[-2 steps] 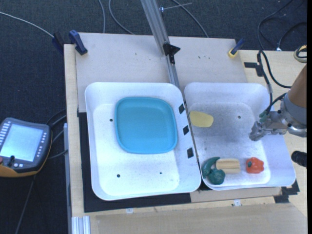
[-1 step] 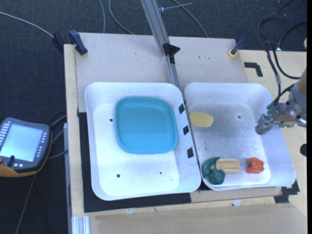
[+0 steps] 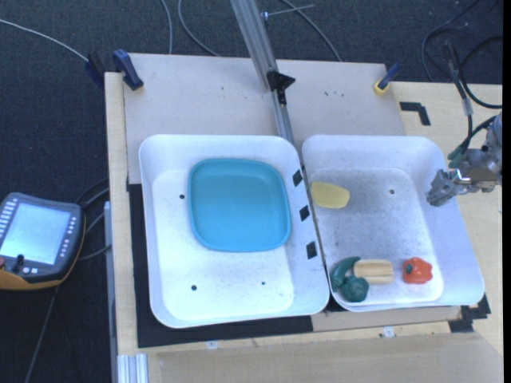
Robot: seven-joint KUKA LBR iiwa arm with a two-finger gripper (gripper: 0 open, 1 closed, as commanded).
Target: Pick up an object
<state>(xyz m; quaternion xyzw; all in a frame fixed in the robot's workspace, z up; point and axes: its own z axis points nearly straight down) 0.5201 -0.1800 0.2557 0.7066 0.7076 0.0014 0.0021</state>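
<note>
In the right bin (image 3: 447, 238) lie a yellow lemon-like piece (image 3: 330, 195) at the upper left, and along the front edge a dark green vegetable (image 3: 349, 280), a tan block (image 3: 374, 271) and a red-orange pepper (image 3: 416, 270). My gripper (image 3: 444, 188) hangs at the bin's right rim, above and apart from all of these. Nothing shows between its fingers.
The left bin (image 3: 160, 214) holds a blue square plate (image 3: 239, 203). A metal pole (image 3: 254, 30) slants down to the divide between the bins. Clamps sit at the bench's back corners, and a teach pendant (image 3: 36, 238) lies off the bench at left.
</note>
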